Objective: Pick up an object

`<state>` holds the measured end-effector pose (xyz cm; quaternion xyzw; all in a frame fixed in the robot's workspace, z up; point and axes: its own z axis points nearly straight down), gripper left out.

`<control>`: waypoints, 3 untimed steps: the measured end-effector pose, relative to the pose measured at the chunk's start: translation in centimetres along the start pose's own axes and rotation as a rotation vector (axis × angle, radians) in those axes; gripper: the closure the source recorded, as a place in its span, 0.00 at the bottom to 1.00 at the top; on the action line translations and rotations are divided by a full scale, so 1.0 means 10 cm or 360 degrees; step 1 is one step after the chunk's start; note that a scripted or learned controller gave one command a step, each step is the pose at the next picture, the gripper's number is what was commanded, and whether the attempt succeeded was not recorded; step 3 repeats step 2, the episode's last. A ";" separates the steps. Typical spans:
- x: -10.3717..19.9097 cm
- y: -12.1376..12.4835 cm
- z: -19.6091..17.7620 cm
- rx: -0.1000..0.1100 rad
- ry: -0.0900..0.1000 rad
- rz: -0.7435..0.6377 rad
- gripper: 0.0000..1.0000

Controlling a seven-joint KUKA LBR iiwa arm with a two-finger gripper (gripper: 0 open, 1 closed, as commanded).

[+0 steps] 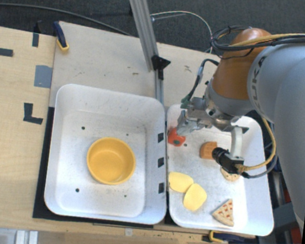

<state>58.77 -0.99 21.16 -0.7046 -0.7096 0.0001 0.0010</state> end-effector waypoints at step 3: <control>0.99 0.47 -0.24 -0.0004 0.0001 0.0000 1.00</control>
